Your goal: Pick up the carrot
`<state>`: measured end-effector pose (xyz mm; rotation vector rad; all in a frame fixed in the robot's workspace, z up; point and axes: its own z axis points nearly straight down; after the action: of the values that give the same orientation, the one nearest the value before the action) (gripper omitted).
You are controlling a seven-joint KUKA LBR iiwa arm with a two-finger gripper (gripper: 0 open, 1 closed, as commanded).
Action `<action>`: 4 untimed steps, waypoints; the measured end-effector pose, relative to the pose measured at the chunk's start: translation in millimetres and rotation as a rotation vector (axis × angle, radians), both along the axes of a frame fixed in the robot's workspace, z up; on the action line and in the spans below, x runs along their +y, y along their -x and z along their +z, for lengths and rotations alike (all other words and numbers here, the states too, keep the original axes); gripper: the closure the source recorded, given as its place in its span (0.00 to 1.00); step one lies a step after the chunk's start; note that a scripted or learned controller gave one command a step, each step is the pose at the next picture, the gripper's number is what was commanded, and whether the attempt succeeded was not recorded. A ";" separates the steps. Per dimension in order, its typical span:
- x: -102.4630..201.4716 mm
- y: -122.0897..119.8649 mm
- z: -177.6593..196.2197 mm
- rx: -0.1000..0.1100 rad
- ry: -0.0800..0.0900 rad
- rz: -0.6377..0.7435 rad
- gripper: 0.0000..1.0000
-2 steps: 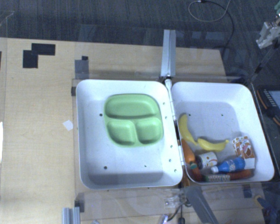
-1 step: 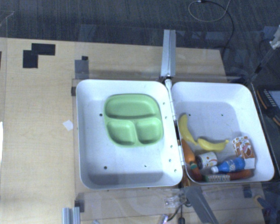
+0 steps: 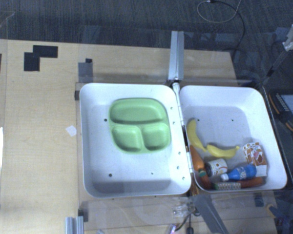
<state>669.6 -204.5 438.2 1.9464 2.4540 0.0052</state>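
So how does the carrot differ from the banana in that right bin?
The carrot is orange and fairly straight; the banana is yellow and curved. The carrot lies tight along the right bin's left wall, while the banana sits a little farther into the bin. The banana looks longer. Both lie flat, close beside each other, among the same clutter.

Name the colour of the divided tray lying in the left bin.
Pale green. The divided tray lies in the left bin, clearest in the camera view.
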 end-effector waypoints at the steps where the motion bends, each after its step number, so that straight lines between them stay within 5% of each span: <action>1: 0.0 0.0 -0.2 0.000 0.000 0.000 0.00; 2: 1.5 -1.3 13.6 -0.008 0.003 0.006 1.00; 3: 2.2 14.2 -1.4 0.003 0.000 0.101 1.00; 4: 72.6 72.1 -100.7 0.002 0.002 0.446 1.00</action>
<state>597.5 -131.9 337.6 1.3561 2.8251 0.0040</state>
